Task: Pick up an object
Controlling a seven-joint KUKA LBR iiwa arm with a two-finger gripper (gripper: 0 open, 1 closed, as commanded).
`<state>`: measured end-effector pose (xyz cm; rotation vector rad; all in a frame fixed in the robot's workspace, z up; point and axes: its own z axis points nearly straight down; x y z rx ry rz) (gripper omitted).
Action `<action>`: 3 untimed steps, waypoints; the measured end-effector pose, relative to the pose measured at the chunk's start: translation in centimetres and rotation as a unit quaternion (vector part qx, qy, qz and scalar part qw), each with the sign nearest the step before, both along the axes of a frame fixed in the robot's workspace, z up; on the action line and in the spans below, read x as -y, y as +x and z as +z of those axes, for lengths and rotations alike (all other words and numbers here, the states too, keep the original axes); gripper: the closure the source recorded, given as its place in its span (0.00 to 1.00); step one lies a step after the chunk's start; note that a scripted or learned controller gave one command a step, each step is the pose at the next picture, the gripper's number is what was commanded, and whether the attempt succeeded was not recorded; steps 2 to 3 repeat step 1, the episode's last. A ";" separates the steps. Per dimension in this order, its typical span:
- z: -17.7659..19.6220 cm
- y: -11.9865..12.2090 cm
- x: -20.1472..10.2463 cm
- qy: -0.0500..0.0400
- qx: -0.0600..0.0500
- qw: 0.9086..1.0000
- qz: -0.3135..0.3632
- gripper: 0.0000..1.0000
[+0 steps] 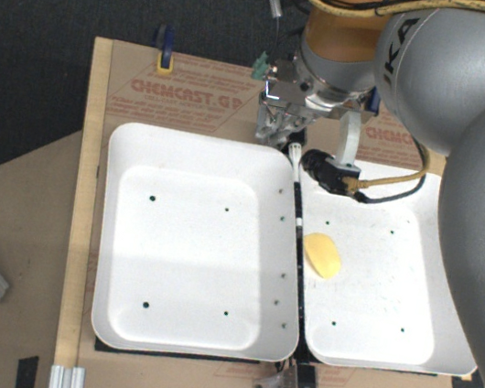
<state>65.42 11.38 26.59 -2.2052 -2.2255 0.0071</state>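
white shallow plastic bins side by side on a brown cardboard-covered bench (195,96): left bin (177,326), right bin (382,352). blue clamp (165,48) at bench's far edge. grey arm with orange band (347,21) looms over right bin. gripper (281,130) sits at far end of the bins' shared rim; finger state cannot tell. small yellow oval object (322,255) lies in right bin near the divider, apart from gripper, toward the camera; long axis runs roughly far-left to near-right.

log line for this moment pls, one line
arm: above far edge of bins | gripper: near top of divide between bins | yellow object: lying in right bin, not held | pick: not yet done
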 end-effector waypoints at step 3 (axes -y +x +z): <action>4.7 1.3 3.3 -0.002 0.008 1.000 -0.006 1.00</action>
